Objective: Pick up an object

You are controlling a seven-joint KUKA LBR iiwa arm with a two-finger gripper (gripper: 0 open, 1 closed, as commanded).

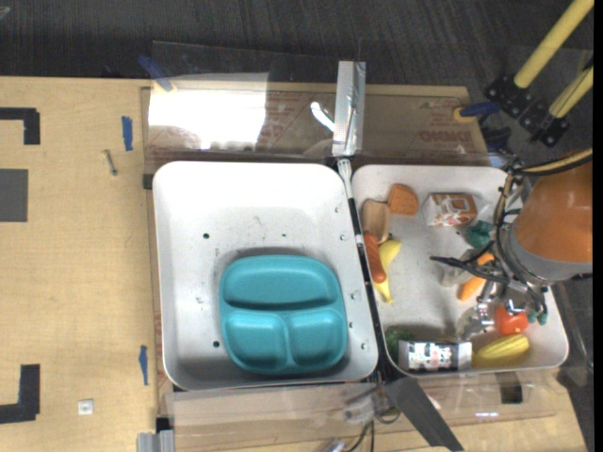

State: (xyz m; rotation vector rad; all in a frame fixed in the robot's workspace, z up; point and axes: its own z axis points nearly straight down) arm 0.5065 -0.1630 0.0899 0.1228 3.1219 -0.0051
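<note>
Fingers: we cannot tell their state. The gripper (pixel 492 311) hangs over the right bin (pixel 556 351) of toys; the left bin (pixel 188 205) holds a teal tray (pixel 281 311).

A robot lab: taped plywood bench (pixel 66 252), two white bins (pixel 179 196), clear guards.

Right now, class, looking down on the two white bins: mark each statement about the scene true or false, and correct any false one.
1. The teal three-compartment tray lies in the left white bin. True.
2. The yellow banana-shaped toy lies in the left bin. False: it lies in the right white bin.
3. The small can with a white label stands upright. False: it lies on its side.
4. The gripper is over the right bin. True.
</note>
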